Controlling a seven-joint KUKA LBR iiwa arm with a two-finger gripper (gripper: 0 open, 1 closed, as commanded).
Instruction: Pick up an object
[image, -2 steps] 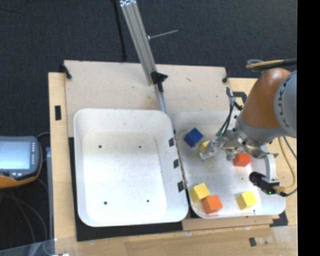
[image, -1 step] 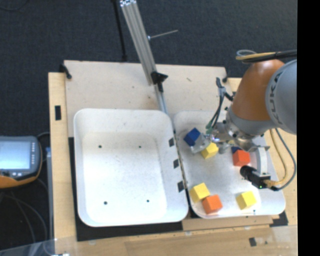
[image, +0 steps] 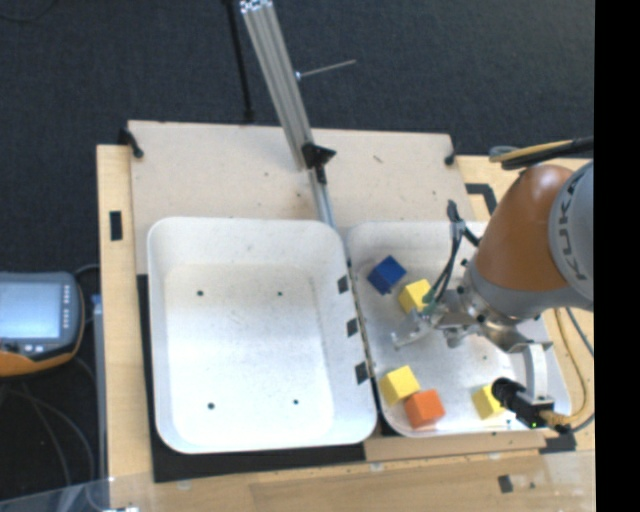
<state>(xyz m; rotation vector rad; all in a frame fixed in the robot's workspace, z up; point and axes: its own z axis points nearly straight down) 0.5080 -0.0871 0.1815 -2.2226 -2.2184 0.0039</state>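
Five small blocks sit in the right bin (image: 385, 412) — the gripper (image: 420, 318) hangs over its middle beside a yellow block (image: 414, 295); whether it is spread, I cannot tell.

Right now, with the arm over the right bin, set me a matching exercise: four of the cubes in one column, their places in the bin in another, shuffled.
Things:
1. blue cube
2. orange cube
3. yellow cube beside the orange cube
4. yellow cube beside the blue cube

Places in the right bin:
A. near edge, just right of a yellow cube
B. farthest back
C. near the gripper, just right of the blue one
D. near left corner

Pairs: 1-B, 2-A, 3-D, 4-C
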